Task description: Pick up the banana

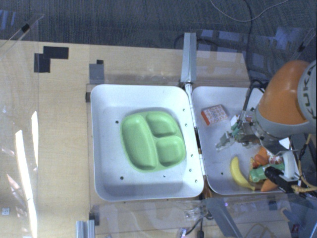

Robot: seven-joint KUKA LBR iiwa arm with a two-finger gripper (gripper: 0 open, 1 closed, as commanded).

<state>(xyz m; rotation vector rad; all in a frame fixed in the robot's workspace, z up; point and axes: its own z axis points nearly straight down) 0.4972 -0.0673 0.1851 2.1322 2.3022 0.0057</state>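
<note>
1. Far left we note the wooden bench [59,148], bare apart from black tape marks [49,57] near its upper corner.
2. Next comes the left bin [104,108]. A green divided tray [152,141] sits in its middle, three compartments, nothing in them that we can make out.
3. A metal rail [188,58] runs down to the seam where the two bins meet.
4. In the right bin [208,180] a small red-and-white packet [214,114] lies near the upper left, well apart from the rest.
5. The gripper [233,135] hangs over the middle of this bin, below the arm's orange band [285,100]. We see nothing between its fingers; whether they stand apart or together we cannot tell from this angle.
6. The banana [238,172] lies on the bin floor toward the near edge, curved, just below and slightly right of the gripper. It is apart from the tool.
7. Touching or just beside the banana's right end sits a cluster of orange and green toy items [261,167], crowding that side.
8. Our reading: this is the approach step, the grasp not yet made. The next move calls for shifting toward the near edge, aligning across the banana's narrow width at its freer left part, then descending without catching the clutter.
</note>
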